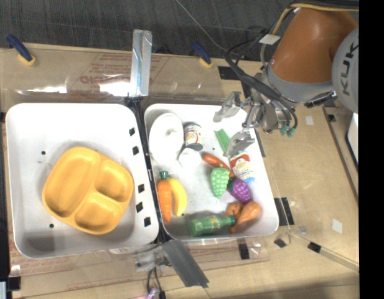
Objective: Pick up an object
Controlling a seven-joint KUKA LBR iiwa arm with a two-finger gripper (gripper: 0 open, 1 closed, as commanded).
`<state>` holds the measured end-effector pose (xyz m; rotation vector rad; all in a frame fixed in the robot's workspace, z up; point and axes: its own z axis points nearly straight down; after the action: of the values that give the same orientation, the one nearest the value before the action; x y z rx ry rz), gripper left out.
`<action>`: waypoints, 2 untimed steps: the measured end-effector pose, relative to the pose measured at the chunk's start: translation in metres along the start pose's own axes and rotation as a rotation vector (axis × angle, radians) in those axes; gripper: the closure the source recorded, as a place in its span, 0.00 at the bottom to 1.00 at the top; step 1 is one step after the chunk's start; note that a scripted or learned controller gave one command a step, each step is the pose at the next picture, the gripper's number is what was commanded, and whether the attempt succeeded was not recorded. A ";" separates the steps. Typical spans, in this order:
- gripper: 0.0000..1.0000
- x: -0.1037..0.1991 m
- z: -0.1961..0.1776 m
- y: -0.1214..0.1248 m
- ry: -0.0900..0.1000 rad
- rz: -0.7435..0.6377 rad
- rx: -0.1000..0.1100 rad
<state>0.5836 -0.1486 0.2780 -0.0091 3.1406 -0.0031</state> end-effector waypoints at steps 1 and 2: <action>0.00 0.014 0.177 -0.021 0.012 0.060 -0.004; 0.00 0.040 0.185 -0.042 -0.001 0.060 -0.002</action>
<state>0.5437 -0.1912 0.0929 0.0849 3.1382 0.0003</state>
